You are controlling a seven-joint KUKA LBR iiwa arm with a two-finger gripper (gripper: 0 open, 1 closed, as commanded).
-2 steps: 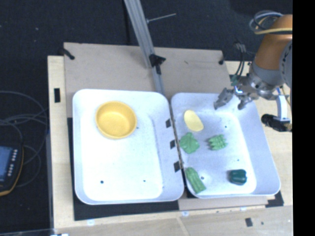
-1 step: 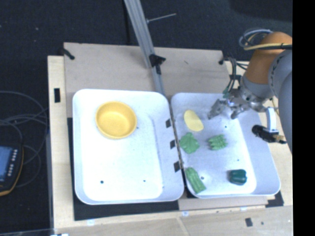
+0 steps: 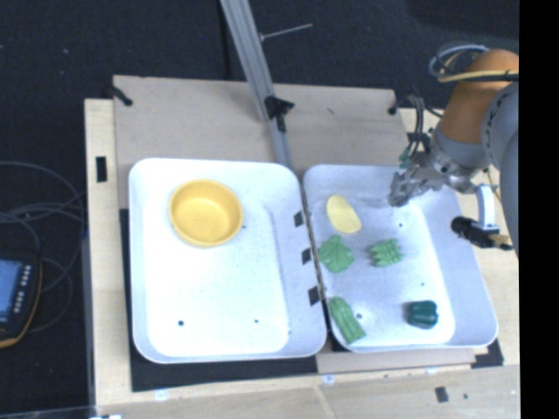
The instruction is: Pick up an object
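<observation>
End effector (image 3: pixel 400 192), finger state unclear, above right bin (image 3: pixel 454 234), near yellow object (image 3: pixel 342 214).

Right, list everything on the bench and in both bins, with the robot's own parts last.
white bins: two, white, side by side on the bench.
bowl: one, yellow, upper left of the left bin.
yellow piece: one, pale yellow, upper left of the right bin.
light green pieces: three, light green, in the right bin; two near its middle, one at its lower left.
dark green piece: one, dark green, lower right of the right bin.
bench: one, tan, under both bins.
pole: one, grey, slanting up from between the bins.
arm: one, grey with an orange band, at the right.
gripper: one, grey, over the right bin's upper part.
</observation>
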